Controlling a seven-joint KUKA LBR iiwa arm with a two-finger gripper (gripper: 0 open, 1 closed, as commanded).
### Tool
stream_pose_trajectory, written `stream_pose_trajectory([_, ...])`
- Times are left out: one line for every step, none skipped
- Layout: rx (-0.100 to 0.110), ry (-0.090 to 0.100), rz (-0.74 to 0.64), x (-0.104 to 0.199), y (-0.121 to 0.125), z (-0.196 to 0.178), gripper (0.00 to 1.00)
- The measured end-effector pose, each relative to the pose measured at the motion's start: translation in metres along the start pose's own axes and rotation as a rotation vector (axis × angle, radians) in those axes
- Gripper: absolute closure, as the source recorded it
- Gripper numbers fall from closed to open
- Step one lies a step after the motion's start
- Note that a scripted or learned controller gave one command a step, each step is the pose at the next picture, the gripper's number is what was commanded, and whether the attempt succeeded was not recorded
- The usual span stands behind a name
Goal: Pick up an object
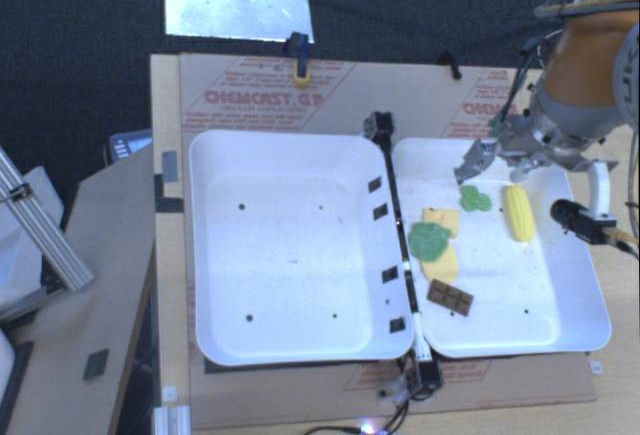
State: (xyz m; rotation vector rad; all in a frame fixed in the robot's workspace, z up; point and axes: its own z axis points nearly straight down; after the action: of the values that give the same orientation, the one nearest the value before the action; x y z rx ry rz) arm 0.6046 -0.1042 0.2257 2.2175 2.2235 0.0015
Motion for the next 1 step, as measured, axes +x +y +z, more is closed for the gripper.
stream_pose_trajectory([0.007, 0.001, 0.006, -0.0287, -0.0465, 0.1473, 0.00])
